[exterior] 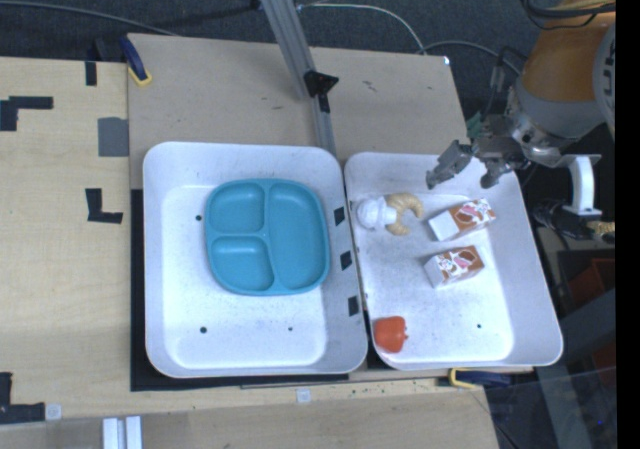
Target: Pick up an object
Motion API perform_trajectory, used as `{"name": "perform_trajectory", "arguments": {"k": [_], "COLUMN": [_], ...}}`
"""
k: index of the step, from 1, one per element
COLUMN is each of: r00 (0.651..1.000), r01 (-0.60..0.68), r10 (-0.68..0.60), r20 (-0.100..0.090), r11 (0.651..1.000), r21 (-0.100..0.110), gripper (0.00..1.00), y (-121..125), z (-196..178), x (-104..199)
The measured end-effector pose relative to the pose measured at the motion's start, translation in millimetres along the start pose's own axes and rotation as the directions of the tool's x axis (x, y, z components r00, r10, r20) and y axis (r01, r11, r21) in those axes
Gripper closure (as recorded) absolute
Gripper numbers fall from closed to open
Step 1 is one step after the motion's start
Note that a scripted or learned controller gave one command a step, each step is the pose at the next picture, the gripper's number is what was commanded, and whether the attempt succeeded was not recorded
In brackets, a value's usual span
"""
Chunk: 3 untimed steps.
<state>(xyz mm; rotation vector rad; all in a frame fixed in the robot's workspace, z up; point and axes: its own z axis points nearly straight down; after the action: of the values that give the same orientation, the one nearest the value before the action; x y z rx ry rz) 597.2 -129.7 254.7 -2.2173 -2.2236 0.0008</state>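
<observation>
Four small things lay in the right bin [530, 337]: two cartons [462, 218] [455, 265], a pale toy [388, 213] and a red piece [390, 334]. Spread and holding nothing, the tool [467, 168] hung over that bin's far edge. Both cartons lay near each other, so one finger could nudge the neighbour; the toy's rounded shape might slip free. A blue tray [268, 237] sat in the left bin [165, 267], out of the way, on the surface [60, 237]

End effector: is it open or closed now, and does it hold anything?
End effector: open, holding nothing, above the far edge of the right bin.
</observation>
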Motion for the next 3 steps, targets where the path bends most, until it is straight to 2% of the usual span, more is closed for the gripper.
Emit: {"name": "perform_trajectory", "arguments": {"k": [1,2,3], "r00": [1.000,1.000,1.000], "r01": [0.000,-0.001,-0.001], "r10": [0.000,0.001,0.001], "r20": [0.000,0.001,0.001], "r11": [1.000,1.000,1.000], "r21": [0.000,0.005,0.007], "gripper": [0.00,0.00,0.00], "y": [0,-4,-6], "z": [0,50,115], "x": [0,9,10]}}
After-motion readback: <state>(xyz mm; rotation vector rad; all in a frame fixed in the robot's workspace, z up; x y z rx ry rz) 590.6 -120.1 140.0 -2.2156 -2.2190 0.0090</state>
